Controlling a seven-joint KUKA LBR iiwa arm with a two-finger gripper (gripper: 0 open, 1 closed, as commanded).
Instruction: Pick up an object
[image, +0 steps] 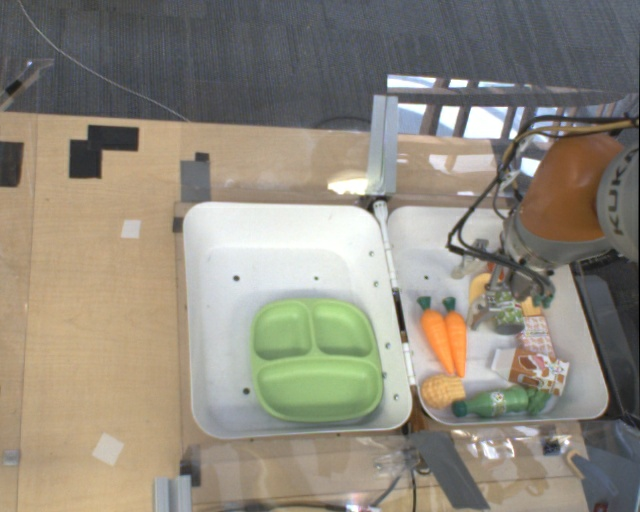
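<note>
The right bin (590, 400) holds two orange carrots (445, 340) side by side, a corn cob (443, 390) and a green bottle (500, 402) lying along the front wall, and a printed carton (540, 362) at the right. A yellow item (482, 287) lies behind the carrots. My gripper (507, 303) hangs low over the bin's middle, just right of the carrots, directly above a small green and grey item (508, 318) that it partly hides. The grey arm with its orange band (565, 190) comes in from the upper right.
The left bin (215, 250) holds a green divided plate (317, 358) in its front half. A ridge (392, 300) separates the two bins. Black cables (480, 215) loop off the wrist above the right bin's back. Wooden bench lies to the left.
</note>
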